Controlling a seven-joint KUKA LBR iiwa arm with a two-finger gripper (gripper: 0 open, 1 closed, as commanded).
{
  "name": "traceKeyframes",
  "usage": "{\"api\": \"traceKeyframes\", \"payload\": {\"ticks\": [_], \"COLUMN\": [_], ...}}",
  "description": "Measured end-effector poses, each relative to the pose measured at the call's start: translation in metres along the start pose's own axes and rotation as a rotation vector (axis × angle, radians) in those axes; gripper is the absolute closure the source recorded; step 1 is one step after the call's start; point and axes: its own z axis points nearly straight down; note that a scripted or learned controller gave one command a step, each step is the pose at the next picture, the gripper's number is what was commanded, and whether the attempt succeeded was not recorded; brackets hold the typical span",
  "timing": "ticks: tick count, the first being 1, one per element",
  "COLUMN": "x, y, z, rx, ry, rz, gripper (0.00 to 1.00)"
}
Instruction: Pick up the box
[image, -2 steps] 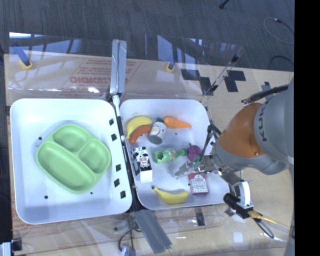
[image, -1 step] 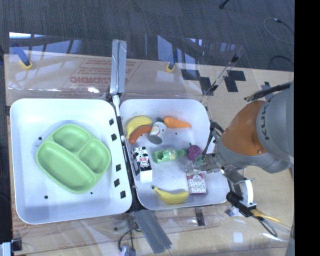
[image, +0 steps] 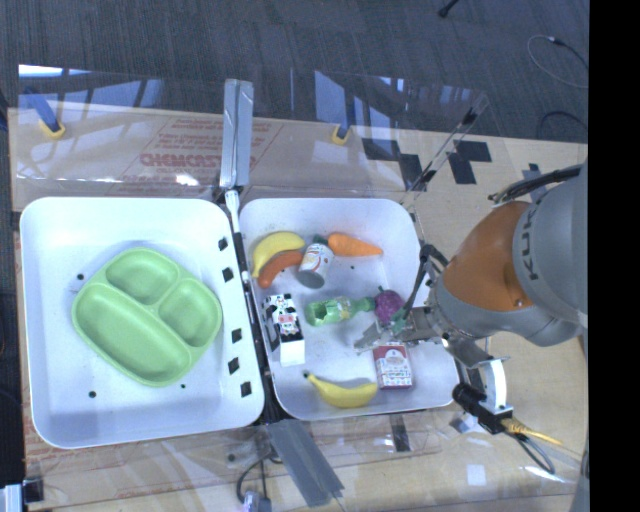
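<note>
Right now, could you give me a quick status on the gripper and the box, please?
Gripper low in right bin. Red box flat beside it, not held. Banana and purple toy close by.

arm (image: 545, 265): "KU", probably KUKA | bench sheet (image: 180, 158): red print, unreadable

The right white bin (image: 415, 225) is crowded: a small red box (image: 394, 366) is hemmed in by a yellow banana (image: 342, 391) at lower left, a green bottle (image: 338, 310) and purple object (image: 388, 301) above. Open floor is left in the bin's upper middle. The left bin (image: 40, 300) is largely taken up by a green divided plate (image: 147, 315).
</note>
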Motion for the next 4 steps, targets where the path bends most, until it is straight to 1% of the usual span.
{"api": "traceKeyframes", "payload": {"ticks": [1,2,3,4], "x": [-0.003,-0.004,-0.004,0.0], "y": [0.013,0.015,0.015,0.001], "z": [0.012,0.001,0.001,0.01], "rx": [0.005,0.001,0.001,-0.005], "ry": [0.004,0.0,0.0,0.001], "rz": [0.001,-0.002,-0.003,-0.094], "gripper": [0.0,1.0,0.0,0.0]}}
